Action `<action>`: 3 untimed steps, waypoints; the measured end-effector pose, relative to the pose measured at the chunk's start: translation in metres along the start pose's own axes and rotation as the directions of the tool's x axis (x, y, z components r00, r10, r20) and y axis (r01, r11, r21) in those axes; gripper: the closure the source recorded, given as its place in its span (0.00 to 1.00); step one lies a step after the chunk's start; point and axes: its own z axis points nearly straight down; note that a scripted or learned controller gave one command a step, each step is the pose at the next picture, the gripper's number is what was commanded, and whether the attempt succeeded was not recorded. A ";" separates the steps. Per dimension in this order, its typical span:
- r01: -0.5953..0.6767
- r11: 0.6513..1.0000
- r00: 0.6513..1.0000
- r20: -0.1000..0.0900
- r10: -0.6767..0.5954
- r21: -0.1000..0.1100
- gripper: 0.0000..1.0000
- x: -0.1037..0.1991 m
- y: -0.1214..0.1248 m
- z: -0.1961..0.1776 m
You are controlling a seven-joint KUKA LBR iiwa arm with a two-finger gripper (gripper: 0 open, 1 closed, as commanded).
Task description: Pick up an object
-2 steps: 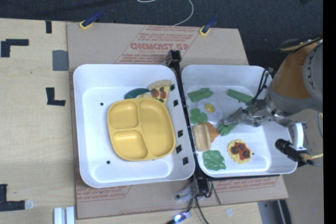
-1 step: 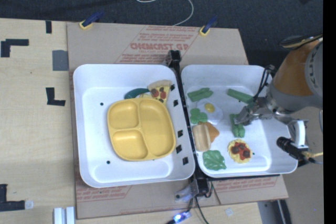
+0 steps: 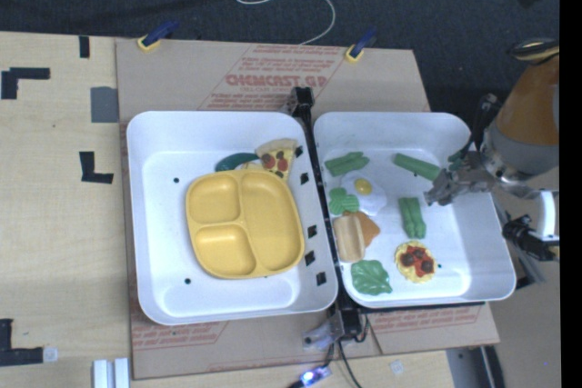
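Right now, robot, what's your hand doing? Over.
Hand low over right bin, nothing seen held. Nearest: green toy piece. Nothing blocking it.

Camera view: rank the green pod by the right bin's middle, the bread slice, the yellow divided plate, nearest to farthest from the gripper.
From the gripper, at the right bin's right side:
1. Green pod, just left of and below it.
2. Bread slice, near the right bin's left wall.
3. Yellow divided plate, in the left bin.
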 end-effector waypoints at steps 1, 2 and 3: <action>0.001 1.000 1.000 0.000 -0.001 0.000 1.00 0.000 -0.002 -0.043; 0.001 1.000 1.000 -0.001 -0.001 0.001 1.00 0.000 -0.001 -0.076; 0.006 1.000 1.000 -0.004 -0.006 0.004 1.00 0.063 -0.010 -0.077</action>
